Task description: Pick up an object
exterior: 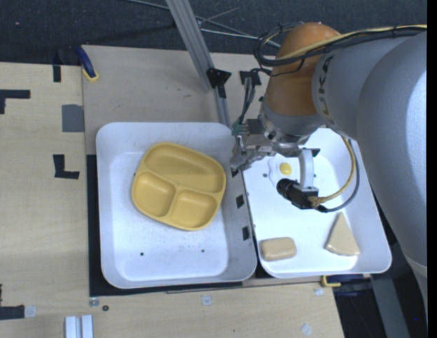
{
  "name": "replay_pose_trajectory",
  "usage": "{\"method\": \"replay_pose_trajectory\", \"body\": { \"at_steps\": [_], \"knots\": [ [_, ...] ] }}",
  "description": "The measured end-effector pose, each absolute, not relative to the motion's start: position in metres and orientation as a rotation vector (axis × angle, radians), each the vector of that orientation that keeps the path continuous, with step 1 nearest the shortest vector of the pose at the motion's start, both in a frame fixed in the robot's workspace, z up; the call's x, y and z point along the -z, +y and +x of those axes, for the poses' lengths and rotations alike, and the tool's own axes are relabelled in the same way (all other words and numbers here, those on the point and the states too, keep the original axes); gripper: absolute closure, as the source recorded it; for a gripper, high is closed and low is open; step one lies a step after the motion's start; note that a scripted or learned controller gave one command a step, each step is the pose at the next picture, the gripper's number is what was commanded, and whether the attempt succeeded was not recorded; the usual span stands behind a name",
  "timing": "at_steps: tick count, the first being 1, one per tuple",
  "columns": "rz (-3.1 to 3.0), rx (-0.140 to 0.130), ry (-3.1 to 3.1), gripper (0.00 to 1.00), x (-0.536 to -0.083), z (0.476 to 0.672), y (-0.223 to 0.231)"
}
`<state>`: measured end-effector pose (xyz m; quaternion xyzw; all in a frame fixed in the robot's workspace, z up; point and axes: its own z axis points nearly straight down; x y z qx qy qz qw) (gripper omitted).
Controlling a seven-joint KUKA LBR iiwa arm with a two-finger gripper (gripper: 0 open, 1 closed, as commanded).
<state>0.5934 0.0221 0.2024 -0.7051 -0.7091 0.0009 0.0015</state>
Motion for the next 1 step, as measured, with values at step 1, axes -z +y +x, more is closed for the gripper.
{"method": "replay_pose_trajectory", "body": {
  "at_steps": [1],
  "knots": [
    [-2.212, 0.001, -2.229, 1.0, -0.2186, 0.5903, 0.0792]
  ]
}}
